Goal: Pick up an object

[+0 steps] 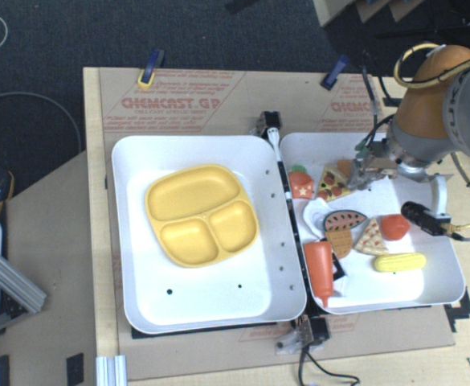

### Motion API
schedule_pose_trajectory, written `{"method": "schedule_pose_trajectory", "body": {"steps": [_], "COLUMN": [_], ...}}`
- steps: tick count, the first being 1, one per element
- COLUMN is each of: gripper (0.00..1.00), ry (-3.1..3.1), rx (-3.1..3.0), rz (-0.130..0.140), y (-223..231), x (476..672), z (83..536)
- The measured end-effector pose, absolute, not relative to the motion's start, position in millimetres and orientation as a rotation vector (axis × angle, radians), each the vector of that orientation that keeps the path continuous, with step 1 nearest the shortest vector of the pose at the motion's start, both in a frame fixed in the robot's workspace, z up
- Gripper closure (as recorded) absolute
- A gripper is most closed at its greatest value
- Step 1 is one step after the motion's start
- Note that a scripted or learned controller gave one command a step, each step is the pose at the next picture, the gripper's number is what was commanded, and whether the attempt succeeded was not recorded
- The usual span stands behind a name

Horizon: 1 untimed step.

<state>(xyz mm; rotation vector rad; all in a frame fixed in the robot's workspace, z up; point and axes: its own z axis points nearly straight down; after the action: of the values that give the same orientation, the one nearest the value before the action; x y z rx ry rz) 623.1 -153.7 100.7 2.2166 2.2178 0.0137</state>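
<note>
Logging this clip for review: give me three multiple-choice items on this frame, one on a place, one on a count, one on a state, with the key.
1. Where does the yellow divided plate lie?
A. left bin
B. right bin
C. on the bench outside both bins

2. How many compartments does the plate have?
A. two
B. three
C. four

3. How does the gripper stand?
A. parked over the left bin
B. raised outside both bins
C. low over the right bin's far part

Key: 1 A, the plate rests in the left bin. 2 B, one wide section and two smaller ones show. 3 C, it hangs in the right bin, beside the pizza slice.
</note>
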Motion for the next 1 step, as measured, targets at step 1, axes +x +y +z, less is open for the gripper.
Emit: {"method": "schedule_pose_trajectory", "body": {"steps": [1], "gripper": [1.00], "ry": [2.219], "rx": [2.217], "rz": [0.004], "y": [-154.4], "x": [634.2], "z": [151.2]}}
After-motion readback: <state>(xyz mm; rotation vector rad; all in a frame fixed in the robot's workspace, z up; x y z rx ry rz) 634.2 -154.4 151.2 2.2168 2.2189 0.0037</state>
